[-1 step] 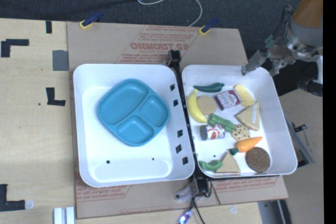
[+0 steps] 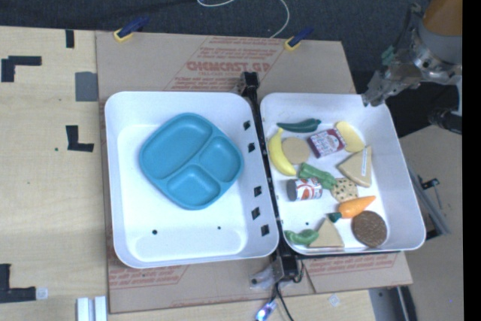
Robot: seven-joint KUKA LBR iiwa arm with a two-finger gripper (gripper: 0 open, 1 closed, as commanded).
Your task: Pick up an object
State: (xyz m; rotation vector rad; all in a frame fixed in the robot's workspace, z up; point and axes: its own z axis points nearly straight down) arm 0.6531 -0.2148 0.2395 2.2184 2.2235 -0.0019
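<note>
Camera view: arm (image 2: 440, 19) beyond right bin's (image 2: 402, 162) corner.

A blue sectioned plate (image 2: 191, 160) lies in the left white bin (image 2: 124, 237) — three compartments, set at a tilt. Under both bins sits printed cardboard (image 2: 218, 64), held by blue-and-yellow clamps (image 2: 131, 28) — a white cable (image 2: 240, 0) loops beyond.

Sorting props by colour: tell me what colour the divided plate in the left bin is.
Light blue; the divided plate shows plainly in the camera view.
</note>
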